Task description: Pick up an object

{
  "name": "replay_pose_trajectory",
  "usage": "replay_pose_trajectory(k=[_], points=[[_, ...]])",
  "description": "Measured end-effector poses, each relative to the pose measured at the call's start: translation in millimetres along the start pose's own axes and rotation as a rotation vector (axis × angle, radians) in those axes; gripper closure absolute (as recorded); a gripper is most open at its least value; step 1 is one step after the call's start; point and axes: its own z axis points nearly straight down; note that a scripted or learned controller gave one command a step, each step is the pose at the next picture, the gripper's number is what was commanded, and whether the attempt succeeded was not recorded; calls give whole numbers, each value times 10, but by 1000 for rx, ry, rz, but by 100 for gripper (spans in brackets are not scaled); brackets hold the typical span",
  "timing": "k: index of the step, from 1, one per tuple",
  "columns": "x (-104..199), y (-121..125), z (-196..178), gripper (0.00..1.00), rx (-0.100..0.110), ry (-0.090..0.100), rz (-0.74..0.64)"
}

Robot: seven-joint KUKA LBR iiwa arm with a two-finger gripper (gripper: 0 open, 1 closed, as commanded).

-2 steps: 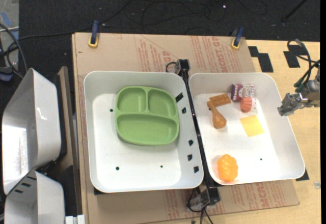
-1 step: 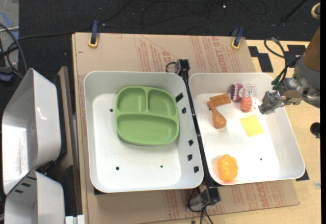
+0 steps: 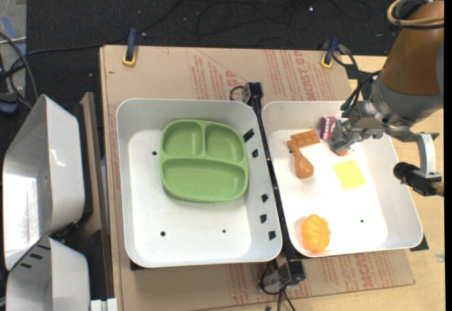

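On the bench, a cardboard sheet (image 3: 212, 69) carries two shallow white bins side by side. The left bin (image 3: 141, 232) holds a green divided plate (image 3: 205, 160) with three compartments, lying flat toward the bin's far half. A black divider strip (image 3: 267, 168) runs between the bins. In the right bin (image 3: 395, 232), reading onward from its left wall: an orange-brown block (image 3: 304, 138) lies near the far left corner, with a tan, sausage-shaped piece (image 3: 302, 164) touching its near edge and pointing toward the viewer; an orange, rounded, fruit-like toy (image 3: 315, 232) rests well apart from these, near the front rim; a small purple-and-white object (image 3: 328, 126) sits just beside the block's right end, by the far wall; a flat yellow square (image 3: 349, 174) lies on the bin floor near the middle. The gripper (image 3: 342, 144) hangs low over the bin between the purple-and-white object and the yellow square, close to both; whether its fingers are apart or together cannot be told from this angle, and nothing is seen between them. The arm (image 3: 413, 69), grey with an orange band, enters from the right.
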Motion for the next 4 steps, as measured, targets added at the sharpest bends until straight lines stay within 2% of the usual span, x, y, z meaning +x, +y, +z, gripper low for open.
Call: replay_pose_trajectory(k=[1,2,3,4], points=[[418,200,-4,100,-3,0,-1],[919,351,145,100,-1,1,-2],[1409,408,154,100,-2,1,-1],[1917,567,249,100,-2,1,-2]])
